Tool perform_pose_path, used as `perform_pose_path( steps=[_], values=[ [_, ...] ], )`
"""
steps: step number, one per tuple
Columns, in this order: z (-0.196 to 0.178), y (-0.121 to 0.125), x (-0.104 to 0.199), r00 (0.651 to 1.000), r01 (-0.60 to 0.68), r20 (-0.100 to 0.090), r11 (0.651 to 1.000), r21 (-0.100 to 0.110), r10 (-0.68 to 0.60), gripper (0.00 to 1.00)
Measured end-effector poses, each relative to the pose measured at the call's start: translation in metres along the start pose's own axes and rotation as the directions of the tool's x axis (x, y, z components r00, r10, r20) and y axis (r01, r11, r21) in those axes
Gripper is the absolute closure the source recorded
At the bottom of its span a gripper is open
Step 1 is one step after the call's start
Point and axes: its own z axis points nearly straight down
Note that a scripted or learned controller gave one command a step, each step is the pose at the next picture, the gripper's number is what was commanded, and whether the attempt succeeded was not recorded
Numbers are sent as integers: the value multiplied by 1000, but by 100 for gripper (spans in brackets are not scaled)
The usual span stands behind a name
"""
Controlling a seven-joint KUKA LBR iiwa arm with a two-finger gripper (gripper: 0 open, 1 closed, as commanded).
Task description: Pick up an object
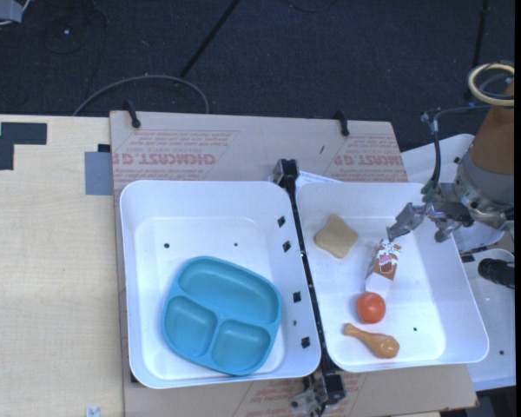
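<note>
The right bin (469, 320) holds a tan bread-like piece (336, 235), a small white bottle with a red-brown label (383, 266), a red ball-like fruit (372, 307) and a tan drumstick-shaped toy (373, 340). My gripper (417, 229) hovers over the upper right part of this bin, just right of the bottle's top. Its fingers are spread open with nothing between them. One fingertip (396, 229) is close to the bottle's cap; I cannot tell whether it touches.
The left bin (148, 207) holds a blue divided plate (221, 314). A black divider with clips (300, 268) separates the bins. Cardboard lies under both bins, and a wooden bench top (43, 276) spreads to the left. Cables hang by the arm at right.
</note>
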Motion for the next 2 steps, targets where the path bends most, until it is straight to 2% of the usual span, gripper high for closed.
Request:
perform_pose_path(
  steps=[1, 2],
  values=[
    [-6, 2, 0, 1000, 2, 3, 1000, -11, -2, 0],
    [45, -3, -6, 1000, 1, 0, 1000, -5, -1, 0]
  ],
)
